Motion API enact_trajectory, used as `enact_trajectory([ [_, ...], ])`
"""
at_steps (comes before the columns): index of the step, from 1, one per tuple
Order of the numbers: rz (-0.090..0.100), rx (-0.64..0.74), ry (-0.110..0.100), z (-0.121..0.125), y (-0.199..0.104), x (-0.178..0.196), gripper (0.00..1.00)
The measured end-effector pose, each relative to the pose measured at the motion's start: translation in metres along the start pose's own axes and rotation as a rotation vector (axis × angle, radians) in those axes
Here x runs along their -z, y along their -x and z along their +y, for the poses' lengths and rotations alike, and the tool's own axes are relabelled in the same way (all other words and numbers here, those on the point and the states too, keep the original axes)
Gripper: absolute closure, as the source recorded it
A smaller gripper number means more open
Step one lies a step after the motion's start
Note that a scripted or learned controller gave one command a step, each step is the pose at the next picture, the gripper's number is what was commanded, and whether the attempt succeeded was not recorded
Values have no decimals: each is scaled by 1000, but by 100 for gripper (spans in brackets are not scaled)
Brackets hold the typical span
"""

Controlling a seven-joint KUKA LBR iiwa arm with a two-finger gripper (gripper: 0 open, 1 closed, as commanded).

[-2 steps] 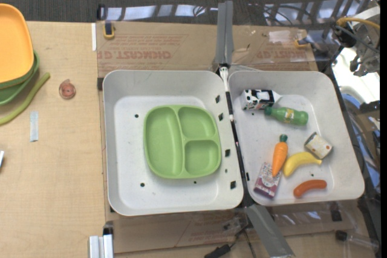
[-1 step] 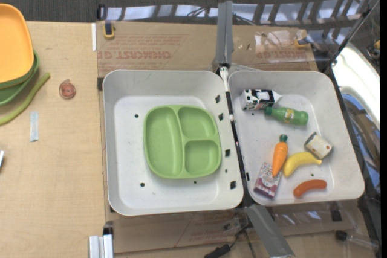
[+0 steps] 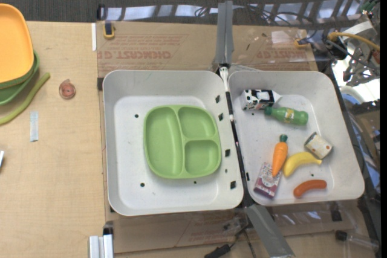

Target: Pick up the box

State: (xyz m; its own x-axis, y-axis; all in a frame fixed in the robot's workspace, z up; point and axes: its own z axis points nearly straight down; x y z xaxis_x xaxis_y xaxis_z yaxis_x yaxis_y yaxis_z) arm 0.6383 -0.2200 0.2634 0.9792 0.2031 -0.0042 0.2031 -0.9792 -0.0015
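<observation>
You were looking down on two shallow white bins side by side on a sheet of brown cardboard (image 3: 157, 45). The small tan and white box (image 3: 318, 146) lay in the right bin (image 3: 349, 154), towards its right wall and about midway along it.

The box was crowded on one side. A toy banana (image 3: 300, 162) lay just beside its lower left corner, so close that you could not tell whether they touched. A toy carrot (image 3: 279, 155) stood lengthwise just left of the banana, green top pointing away from you. Below the carrot lay a pink and white packet (image 3: 266, 179), and near it, below the banana, a red-orange toy sausage (image 3: 309, 188). Farther back, well apart from the box, a green bottle (image 3: 286, 115) lay on its side with a black and white toy (image 3: 259, 98) at its cap end. The top of the box was uncovered.

The left bin (image 3: 115, 148) held one thing, a light green divided plate (image 3: 181, 142) with three compartments, lying flat in the middle.

On the wooden bench (image 3: 54, 190) to the left, an orange plate (image 3: 13, 42) rested on a green one at the edge, with a small pink object (image 3: 67, 89) nearby.
</observation>
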Motion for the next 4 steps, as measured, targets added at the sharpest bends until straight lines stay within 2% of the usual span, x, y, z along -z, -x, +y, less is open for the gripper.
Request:
enact_trajectory([
  [3, -11, 12, -2, -1, 0, 23, 100],
  [4, 0, 1, 0, 0, -11, -4, 100],
])
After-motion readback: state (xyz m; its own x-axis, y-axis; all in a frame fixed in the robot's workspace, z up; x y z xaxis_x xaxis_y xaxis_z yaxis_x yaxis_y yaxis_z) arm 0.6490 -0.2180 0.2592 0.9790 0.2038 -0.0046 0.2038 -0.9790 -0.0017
